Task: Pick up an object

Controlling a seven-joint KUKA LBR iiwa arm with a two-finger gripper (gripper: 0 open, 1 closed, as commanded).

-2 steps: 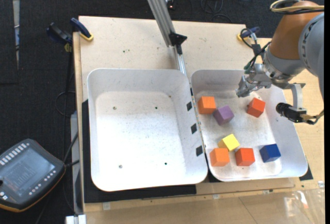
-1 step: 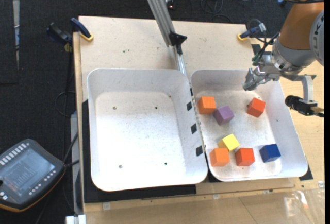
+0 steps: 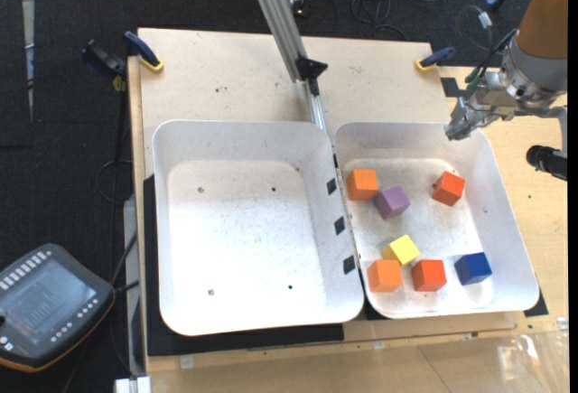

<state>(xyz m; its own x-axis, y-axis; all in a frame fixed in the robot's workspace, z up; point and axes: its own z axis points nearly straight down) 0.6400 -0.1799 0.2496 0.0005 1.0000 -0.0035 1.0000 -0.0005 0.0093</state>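
The right bin (image 3: 502,201) holds several small cubes. An orange cube (image 3: 362,183) and a purple cube (image 3: 392,201) lie near its upper left. A red-orange cube (image 3: 448,188) sits toward the upper right. Along the near side lie a yellow cube (image 3: 403,249), an orange cube (image 3: 385,276), a red cube (image 3: 429,275) and a blue cube (image 3: 472,268). My gripper (image 3: 461,125) hangs above the bin's far right corner, up and to the right of the red-orange cube, with nothing seen in it.
The left bin (image 3: 181,201) stands beside the right one. A slanted metal pole (image 3: 275,7) rises from the back of the bench. Blue and yellow clamps (image 3: 140,52) grip the board's far corners. A handheld pendant (image 3: 45,305) lies at the lower left.
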